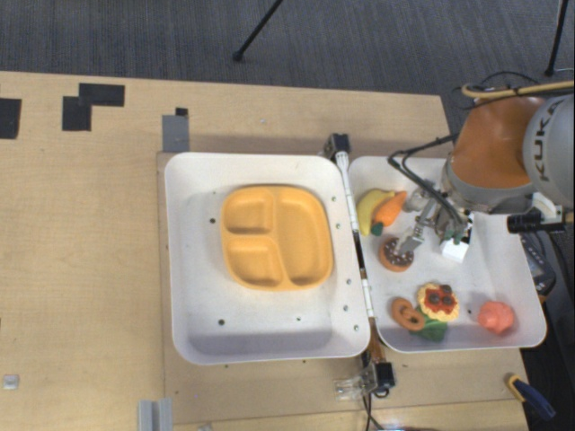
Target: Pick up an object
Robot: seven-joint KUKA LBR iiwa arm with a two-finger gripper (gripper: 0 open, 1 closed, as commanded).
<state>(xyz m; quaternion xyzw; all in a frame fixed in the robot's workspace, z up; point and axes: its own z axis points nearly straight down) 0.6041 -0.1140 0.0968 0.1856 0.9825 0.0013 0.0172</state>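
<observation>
Hovering low over the right bin [530, 277], the claw [415, 237] is reaching toward the chocolate donut [395, 255] — finger spread impossible to tell — so lowering and pinching is probably coming next.

Left bin [193, 268]: open floor all round the central yellow tray [274, 237]. Right bin [512, 268]: crowded by the arm [494, 151], banana [371, 206], carrot [390, 210], donut [395, 255], pretzel [406, 313], pizza toy [437, 302] and pink ball [495, 316]; its right middle is free.
</observation>
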